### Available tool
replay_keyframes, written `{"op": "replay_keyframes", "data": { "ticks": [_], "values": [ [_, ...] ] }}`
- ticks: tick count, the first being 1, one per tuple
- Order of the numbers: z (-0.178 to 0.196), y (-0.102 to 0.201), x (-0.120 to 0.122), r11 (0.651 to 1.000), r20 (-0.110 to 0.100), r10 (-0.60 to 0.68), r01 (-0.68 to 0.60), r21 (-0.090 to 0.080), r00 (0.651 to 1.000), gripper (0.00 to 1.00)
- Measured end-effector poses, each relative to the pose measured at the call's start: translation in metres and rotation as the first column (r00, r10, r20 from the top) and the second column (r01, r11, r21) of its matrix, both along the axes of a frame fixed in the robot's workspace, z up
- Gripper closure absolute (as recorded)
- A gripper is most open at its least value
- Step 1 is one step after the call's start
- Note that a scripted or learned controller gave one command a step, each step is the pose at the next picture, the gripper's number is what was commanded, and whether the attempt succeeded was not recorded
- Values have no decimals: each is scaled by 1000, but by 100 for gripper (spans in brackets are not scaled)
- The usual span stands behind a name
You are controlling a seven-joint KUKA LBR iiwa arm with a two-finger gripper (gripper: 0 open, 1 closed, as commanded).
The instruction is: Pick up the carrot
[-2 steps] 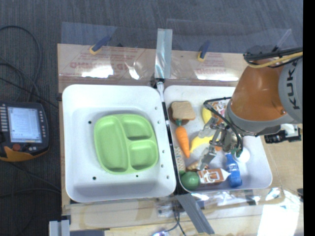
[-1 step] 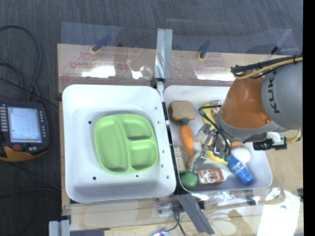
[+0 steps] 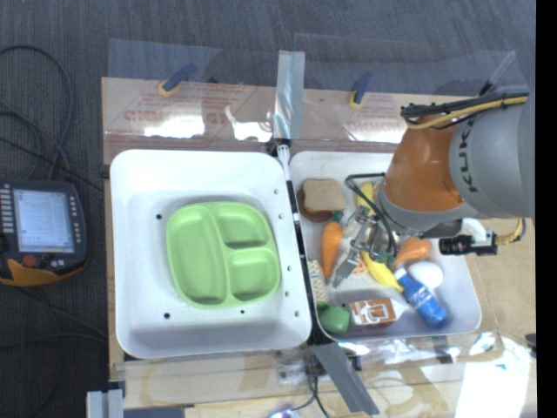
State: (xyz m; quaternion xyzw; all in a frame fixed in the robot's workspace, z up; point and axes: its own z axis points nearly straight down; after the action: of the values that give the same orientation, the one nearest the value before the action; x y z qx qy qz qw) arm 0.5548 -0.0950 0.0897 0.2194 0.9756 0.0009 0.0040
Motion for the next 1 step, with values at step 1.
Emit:
{"op": "replay_keyframes", "data": {
  "ticks": [1],
  "values": [
    [0,0,17,992,2,127,-127,-6,992,0]
  ]
}}
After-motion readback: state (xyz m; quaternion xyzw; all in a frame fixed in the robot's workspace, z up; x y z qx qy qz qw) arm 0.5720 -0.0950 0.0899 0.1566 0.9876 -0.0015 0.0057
